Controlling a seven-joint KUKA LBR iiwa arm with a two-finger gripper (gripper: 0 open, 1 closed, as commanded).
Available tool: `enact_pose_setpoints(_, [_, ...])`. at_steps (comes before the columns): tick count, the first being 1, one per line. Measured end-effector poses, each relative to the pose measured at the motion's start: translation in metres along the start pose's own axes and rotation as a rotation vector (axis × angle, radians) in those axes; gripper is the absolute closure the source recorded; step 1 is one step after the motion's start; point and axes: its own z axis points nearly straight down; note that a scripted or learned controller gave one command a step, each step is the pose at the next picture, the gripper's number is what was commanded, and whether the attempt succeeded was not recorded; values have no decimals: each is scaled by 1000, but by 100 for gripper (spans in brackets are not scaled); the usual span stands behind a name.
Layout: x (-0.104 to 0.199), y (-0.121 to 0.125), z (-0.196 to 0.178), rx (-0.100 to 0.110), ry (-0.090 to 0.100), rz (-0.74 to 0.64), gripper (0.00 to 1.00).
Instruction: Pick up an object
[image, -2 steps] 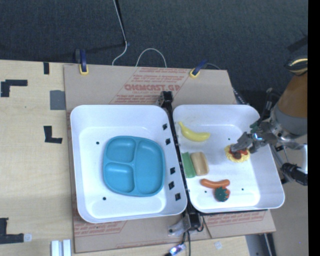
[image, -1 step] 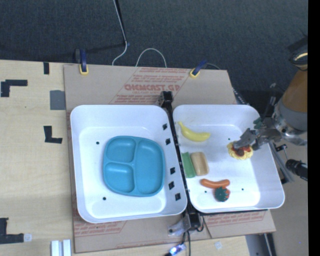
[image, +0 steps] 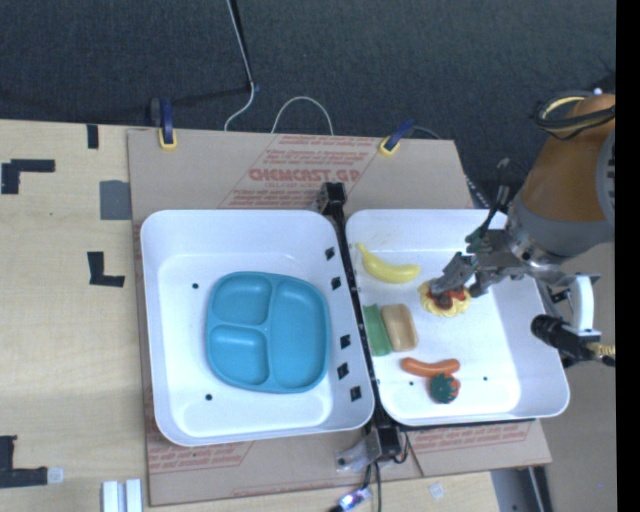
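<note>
Camera view: two bins (image: 160, 300) sitting abreast; right one holding six toys; gripper (image: 452, 287) overlapping a yellow-red toy (image: 444, 303), grip indiscernible.

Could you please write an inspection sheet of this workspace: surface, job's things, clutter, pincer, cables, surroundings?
Surface: cardboard sheet on a wooden bench, bearing two white bins, left bin and right bin.
Job's things: in the right bin, banana, yellow-and-red toy, green piece touching a tan piece, orange carrot, red-and-green toy.
Clutter: blue divided plate in the left bin.
Pincer: pincer low over the yellow-and-red toy; whether it grips cannot be told.
Cables: black cable and white loop behind the bins.
Surroundings: dark carpet; two clamps on the cardboard's far edge.
</note>
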Motion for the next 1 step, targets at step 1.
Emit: enact_pose_setpoints(1, [59, -4, -5, 1, 0, 0, 100])
